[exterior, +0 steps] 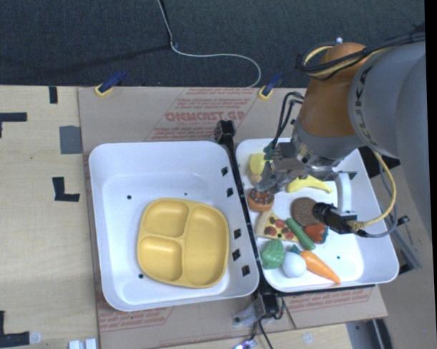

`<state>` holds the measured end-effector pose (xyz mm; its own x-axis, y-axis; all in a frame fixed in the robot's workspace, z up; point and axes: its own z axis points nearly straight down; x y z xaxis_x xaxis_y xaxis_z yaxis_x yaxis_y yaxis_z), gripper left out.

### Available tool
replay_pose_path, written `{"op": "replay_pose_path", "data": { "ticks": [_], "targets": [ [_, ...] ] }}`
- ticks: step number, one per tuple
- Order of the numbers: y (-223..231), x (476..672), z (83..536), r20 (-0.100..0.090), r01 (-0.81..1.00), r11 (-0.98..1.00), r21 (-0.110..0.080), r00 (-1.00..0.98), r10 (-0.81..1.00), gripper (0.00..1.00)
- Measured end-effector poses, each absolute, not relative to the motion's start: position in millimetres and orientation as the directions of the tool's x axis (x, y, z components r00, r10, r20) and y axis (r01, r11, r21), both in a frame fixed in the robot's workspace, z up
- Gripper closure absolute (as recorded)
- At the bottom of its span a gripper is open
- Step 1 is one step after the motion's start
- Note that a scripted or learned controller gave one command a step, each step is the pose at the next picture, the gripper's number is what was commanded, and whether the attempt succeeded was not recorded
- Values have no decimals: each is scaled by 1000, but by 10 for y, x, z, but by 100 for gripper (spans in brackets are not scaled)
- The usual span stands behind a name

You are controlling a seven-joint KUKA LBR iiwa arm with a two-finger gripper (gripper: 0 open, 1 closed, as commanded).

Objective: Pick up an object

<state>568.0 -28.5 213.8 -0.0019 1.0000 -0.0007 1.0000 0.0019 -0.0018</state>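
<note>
My gripper (265, 184) reaches down into the right bin (375, 261), near its left wall. Its dark fingers stand just above a small round brown and orange toy (260, 199). A yellow banana (310, 184) lies just right of the gripper, and a yellow piece (257, 163) sits behind it. Toward the front lie a pizza slice (270, 225), a brown cookie (303, 209), a green vegetable (273, 254), a white egg (294, 265) and an orange carrot (320, 266).
The left bin (111, 174) holds a yellow divided plate (184, 242). A black divider (237, 198) runs between the two bins. The arm's orange band (330, 95) and grey body cover the right bin's back right part. A white cable (214, 56) lies behind the bins.
</note>
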Motion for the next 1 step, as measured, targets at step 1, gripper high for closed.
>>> {"op": "replay_pose_path", "data": {
  "ticks": [1],
  "targets": [
    [-278,5674,2351,0,1000,1,0,-1,1000,100]
  ]
}}
